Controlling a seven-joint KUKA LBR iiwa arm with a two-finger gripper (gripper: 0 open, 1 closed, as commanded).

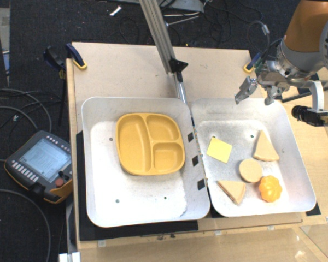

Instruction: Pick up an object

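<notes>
Zero picks so far: gripper [258, 91] hangs spread and empty above right bin [300, 162]'s far rim, yellow square [219, 150], wedges, disc, orange piece untouched.

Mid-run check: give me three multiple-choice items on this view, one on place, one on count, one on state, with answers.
1. Where does the yellow divided plate lie?
A. in the left bin
B. in the right bin
C. on the bare bench

2. How many food pieces lie in the right bin?
A. three
B. five
C. seven

3. How does the gripper stand?
A. clamped on the yellow square
B. open, above the right bin's far edge, holding nothing
C. resting on the plate

Answers: 1 A, the plate fills the middle of the left bin. 2 B, a yellow square, two wedges, a round piece and an orange piece. 3 B, its jaws are spread with nothing between them.
</notes>
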